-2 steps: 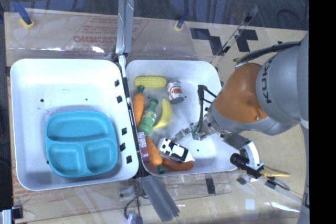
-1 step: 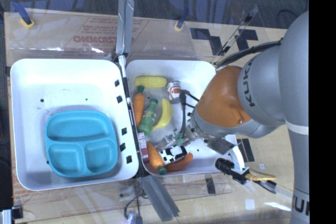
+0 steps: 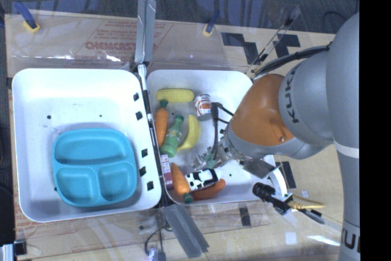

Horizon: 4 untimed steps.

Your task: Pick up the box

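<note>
The box [image 3: 202,179] is small, black and white, and lies near the front wall of the right bin [image 3: 239,77], between an orange carrot [image 3: 178,179] and a red pepper-like piece [image 3: 210,190]. My gripper [image 3: 211,159] reaches down just above and behind the box, under the orange wrist band [image 3: 259,118]. The wrist hides much of the gripper, so I cannot see whether it touches the box.
Also in the right bin are a corn cob [image 3: 175,95], a small can [image 3: 203,104], a second carrot [image 3: 160,124], a green bottle [image 3: 173,136] and a banana [image 3: 192,133]. The left bin [image 3: 36,85] holds a blue divided tray [image 3: 95,168].
</note>
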{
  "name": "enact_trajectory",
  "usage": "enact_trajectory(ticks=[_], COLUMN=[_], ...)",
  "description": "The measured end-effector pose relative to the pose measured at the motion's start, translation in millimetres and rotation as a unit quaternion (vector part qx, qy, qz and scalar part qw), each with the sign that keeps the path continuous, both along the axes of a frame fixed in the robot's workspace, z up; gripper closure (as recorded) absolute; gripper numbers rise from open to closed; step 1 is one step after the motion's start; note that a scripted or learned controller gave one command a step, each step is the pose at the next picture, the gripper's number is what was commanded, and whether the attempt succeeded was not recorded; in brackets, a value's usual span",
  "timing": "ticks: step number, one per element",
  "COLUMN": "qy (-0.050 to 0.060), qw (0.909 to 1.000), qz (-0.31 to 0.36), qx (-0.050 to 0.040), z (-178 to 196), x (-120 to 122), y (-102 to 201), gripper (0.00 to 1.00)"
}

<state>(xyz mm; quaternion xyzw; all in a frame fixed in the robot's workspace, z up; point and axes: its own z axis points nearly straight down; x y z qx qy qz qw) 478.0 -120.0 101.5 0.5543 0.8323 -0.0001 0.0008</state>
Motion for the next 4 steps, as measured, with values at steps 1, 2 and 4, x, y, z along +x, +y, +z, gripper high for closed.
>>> enact_trajectory(ticks=[1, 2, 4], qy=[0.001, 0.002, 0.002], qw=[0.9996, 0.9994, 0.9932], qz=[0.029, 0.035, -0.117], qx=[0.0003, 0.001, 0.0007], z=[50, 18, 39], x=[-1, 2, 28], y=[-92, -12, -68], gripper=[1.0, 1.0, 1.0])
